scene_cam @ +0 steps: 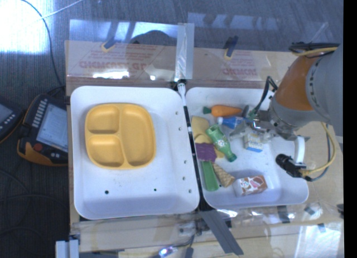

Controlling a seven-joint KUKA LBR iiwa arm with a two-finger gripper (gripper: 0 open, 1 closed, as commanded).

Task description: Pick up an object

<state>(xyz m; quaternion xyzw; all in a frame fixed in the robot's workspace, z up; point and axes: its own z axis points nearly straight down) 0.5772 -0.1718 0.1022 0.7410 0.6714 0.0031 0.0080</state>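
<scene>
The end effector [254, 131] sits low in the right bin [290, 195], near its far right side, over a small white and blue carton [254, 142]; whether it is open or closed cannot be told. A toy carrot [225, 110] lies by the bin's far edge, a brown snack packet [250, 184] near its front edge. The left bin [100, 195] holds a yellow divided plate [119, 135].
</scene>
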